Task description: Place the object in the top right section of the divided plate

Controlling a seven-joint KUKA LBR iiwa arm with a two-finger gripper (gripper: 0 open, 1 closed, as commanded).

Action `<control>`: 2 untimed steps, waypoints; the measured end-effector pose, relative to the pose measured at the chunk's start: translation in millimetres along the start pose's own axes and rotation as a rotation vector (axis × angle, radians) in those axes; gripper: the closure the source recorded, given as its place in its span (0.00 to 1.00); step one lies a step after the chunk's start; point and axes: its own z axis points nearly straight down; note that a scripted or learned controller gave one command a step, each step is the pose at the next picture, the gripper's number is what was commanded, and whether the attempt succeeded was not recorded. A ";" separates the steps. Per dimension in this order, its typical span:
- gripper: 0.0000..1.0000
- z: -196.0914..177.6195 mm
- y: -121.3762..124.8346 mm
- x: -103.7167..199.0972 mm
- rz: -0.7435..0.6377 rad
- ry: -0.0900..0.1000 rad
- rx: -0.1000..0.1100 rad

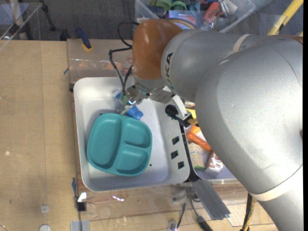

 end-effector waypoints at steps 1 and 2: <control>1.00 -109.4 -4.6 -10.8 -0.187 0.004 0.006; 1.00 -115.1 -105.3 19.5 -0.282 0.008 0.010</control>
